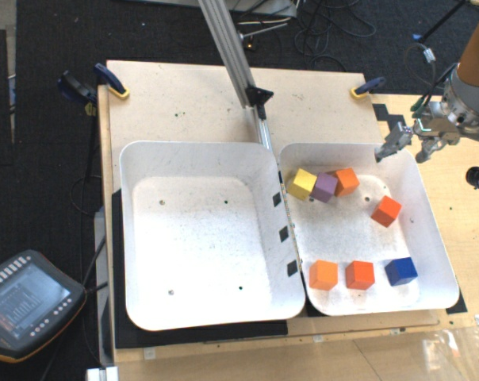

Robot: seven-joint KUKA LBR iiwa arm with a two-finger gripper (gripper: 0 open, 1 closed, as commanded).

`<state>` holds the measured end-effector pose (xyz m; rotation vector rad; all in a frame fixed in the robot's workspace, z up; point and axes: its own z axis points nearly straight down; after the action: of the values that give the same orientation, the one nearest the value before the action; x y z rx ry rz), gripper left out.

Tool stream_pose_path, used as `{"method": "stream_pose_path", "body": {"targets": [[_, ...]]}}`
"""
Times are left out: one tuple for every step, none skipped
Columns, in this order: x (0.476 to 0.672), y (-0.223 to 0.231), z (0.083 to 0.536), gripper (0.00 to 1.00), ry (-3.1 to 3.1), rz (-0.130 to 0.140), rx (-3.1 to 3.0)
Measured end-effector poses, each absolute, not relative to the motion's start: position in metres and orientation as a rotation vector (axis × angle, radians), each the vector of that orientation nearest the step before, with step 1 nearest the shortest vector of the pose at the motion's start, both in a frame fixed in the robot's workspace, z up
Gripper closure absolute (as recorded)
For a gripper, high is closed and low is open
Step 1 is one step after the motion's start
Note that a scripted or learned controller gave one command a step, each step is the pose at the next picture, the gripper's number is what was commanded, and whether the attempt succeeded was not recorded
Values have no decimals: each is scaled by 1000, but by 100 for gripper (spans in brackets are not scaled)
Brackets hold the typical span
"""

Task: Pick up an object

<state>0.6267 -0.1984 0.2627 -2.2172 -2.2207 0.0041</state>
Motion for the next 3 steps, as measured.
{"method": "stream_pose_path", "body": {"targets": [[628, -198, 266, 0, -2226, 1, -2218], [617, -198, 214, 0, -2218, 5, -2219], [612, -197, 170, 0, -2219, 4, -2219]]}}
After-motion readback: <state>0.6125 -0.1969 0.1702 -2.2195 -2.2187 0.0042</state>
